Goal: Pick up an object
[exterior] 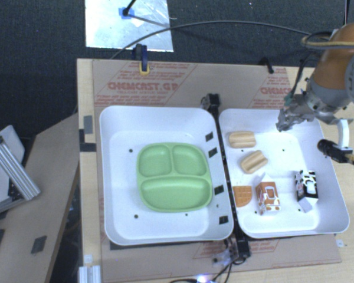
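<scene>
Nothing is held by the pincer (286,121), whose state cannot be told, above the right bin's (336,214) far edge; the nearest bun (242,139) should be approached straight from above, and the pincer closed across its short side.

green divided plate (174,177) in left bin (115,158), blue clamp (143,58)

Tool (285,122) over right bin (336,217) back edge; green tray (174,177) in left bin (118,158).
</scene>
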Controlling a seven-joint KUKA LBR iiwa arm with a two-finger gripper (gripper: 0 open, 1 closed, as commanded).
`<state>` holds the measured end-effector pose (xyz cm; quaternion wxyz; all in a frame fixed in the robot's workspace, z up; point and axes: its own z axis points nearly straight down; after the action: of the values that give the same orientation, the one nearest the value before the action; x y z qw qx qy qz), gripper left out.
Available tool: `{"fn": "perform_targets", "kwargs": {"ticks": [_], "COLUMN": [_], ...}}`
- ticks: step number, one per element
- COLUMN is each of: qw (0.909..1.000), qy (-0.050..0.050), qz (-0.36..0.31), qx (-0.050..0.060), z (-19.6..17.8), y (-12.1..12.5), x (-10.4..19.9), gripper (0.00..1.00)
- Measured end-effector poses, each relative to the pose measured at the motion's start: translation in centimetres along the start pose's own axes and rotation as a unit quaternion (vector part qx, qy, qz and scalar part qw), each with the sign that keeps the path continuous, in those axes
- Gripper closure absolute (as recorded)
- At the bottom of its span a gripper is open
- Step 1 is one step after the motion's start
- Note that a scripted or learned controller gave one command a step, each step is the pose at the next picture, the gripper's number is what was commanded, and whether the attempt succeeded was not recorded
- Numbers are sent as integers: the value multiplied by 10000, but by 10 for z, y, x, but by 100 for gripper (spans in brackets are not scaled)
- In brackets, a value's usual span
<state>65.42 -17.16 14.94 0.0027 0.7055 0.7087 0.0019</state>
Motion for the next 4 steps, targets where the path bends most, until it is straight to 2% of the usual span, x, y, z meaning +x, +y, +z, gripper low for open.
{"fn": "perform_targets", "kwargs": {"ticks": [2,4], "qw": [10000,10000], "qy": [-3,12], "qz": [-11,-20], "qx": [2,27], "z": [-115,-113], "y": [0,-31], "x": [2,84], "gripper": [100,100]}}
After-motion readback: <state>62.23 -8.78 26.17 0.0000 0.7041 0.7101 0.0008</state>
